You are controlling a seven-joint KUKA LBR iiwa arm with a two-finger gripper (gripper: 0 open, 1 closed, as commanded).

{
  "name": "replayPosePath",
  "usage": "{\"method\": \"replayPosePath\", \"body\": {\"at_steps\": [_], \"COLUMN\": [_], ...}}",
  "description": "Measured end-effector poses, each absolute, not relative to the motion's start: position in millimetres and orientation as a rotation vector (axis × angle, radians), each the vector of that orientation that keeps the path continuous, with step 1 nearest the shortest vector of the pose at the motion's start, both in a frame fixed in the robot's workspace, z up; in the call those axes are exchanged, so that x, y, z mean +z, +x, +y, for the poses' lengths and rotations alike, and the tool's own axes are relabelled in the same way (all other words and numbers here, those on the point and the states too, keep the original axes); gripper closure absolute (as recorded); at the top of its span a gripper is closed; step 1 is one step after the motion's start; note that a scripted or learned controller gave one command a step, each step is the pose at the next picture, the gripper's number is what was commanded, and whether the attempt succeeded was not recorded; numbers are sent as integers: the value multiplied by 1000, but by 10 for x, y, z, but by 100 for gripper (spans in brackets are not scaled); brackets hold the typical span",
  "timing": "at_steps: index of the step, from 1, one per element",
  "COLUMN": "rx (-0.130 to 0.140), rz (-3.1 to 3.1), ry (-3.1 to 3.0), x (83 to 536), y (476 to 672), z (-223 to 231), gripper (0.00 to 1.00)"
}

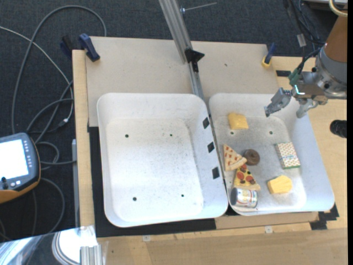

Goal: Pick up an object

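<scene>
My gripper point(289, 106) hangs over the far right corner of the right bin point(317, 164), fingers spread open with nothing between them. In that bin lie a yellow cheese block point(238, 121) at the far left, a pizza slice point(233, 158), a brown donut point(251, 157), a second pizza slice point(246, 178), a small tin can point(244, 198) on its side near the front, a yellow cheese wedge point(280, 185) and a pale patterned packet point(288, 154). The gripper stands up and to the right of the cheese block, apart from every object.
The left bin point(149, 159) sits beside the right one, parted by a ridge with black clips point(210, 147). A metal pole point(175, 21) slants across the back of the bench. Blue clamps point(88, 46) hold the board's far corners. Cables lie on the floor at left.
</scene>
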State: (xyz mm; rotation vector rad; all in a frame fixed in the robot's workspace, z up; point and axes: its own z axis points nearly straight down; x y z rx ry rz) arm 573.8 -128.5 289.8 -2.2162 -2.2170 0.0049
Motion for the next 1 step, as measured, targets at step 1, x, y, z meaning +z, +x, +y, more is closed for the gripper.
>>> {"method": "replayPosePath", "body": {"at_steps": [1], "rx": [0], "rz": [-2220], "ry": [-2219], "x": [2923], "y": [5745], "z": [-1284], "gripper": [0]}}
